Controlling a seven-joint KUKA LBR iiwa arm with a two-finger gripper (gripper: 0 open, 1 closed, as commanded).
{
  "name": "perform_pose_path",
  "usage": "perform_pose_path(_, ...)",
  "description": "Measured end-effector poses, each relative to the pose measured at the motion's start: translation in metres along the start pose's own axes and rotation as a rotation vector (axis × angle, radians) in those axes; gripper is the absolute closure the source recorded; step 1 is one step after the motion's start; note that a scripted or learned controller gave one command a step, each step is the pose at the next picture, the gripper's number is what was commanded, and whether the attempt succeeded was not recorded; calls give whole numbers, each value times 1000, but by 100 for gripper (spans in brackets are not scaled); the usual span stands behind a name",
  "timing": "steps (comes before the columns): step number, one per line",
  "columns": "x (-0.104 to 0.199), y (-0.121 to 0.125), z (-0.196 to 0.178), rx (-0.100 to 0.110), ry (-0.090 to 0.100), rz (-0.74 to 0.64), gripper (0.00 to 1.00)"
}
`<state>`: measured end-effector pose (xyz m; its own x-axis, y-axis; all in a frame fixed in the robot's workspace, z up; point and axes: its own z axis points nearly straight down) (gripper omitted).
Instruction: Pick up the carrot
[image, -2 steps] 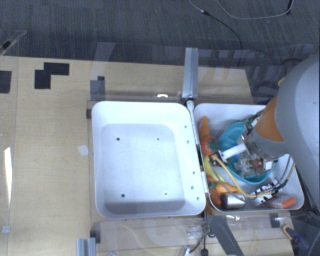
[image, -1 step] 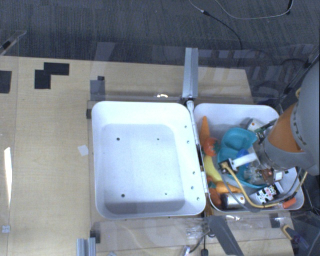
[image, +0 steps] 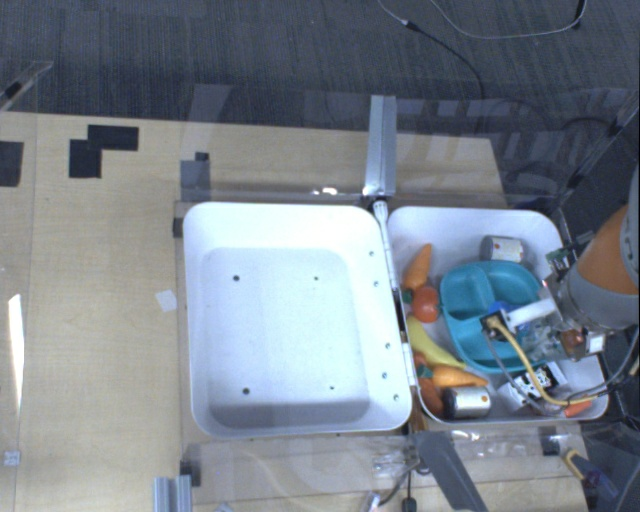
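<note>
Fingers' spread on the gripper (image: 528, 352): cannot tell, hidden among cables over the right bin (image: 535, 222); nothing seen held.

Left bin (image: 200, 330): bare.

Right bin contents: teal dish (image: 480, 290), banana (image: 428, 345), can (image: 466, 402), tomato (image: 425, 304). Carrot (image: 418, 263) lies at far-left, beside the tomato.

Risk: crowding may cause a wrong or glancing grasp.

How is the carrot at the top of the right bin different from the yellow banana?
The carrot is orange; the banana is yellow. The carrot lies near the bin's far end, tilted, while the banana sits lower down, beside the blue dish. The carrot looks straight, the banana curved. Both are long, thin toy foods along the right bin's left wall.
</note>
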<state>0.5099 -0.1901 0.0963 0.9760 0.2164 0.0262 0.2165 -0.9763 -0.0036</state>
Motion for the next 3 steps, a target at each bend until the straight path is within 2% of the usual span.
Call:
perform_pose_path(1,-8,4,-1,-1,10,-5,100)
perform_pose_path(3,-9,5,-1,-2,9,-4,100)
